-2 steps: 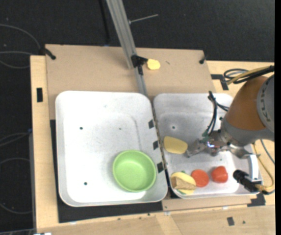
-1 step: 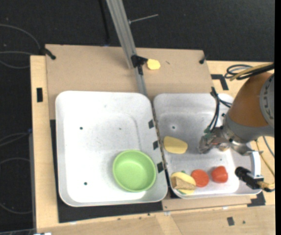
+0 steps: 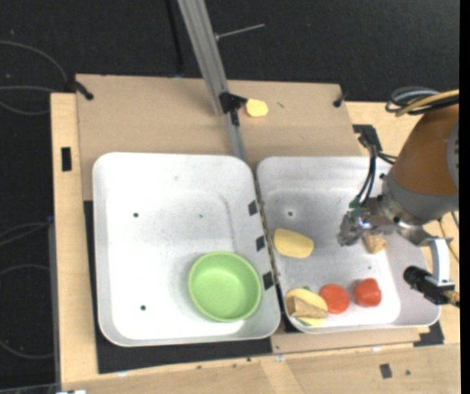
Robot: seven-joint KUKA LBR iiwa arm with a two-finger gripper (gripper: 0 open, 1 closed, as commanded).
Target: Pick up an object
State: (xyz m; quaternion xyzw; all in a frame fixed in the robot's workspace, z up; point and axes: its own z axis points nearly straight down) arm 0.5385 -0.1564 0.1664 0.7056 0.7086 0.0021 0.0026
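The gripper is hanging low over the right bin, beside a tan piece; whether it is gripping anything I cannot tell (too blurred). Nothing is looking lifted: yellow lump, two red items and a green bowl are lying in the bins, so the pick is remaining

Bins white, faint grey speckle. Bowl light green. Yellow lump mid right bin; two red pieces; yellow-tan item beside them. Small yellow bit on tan bench. Arm orange band over grey. Surround black.
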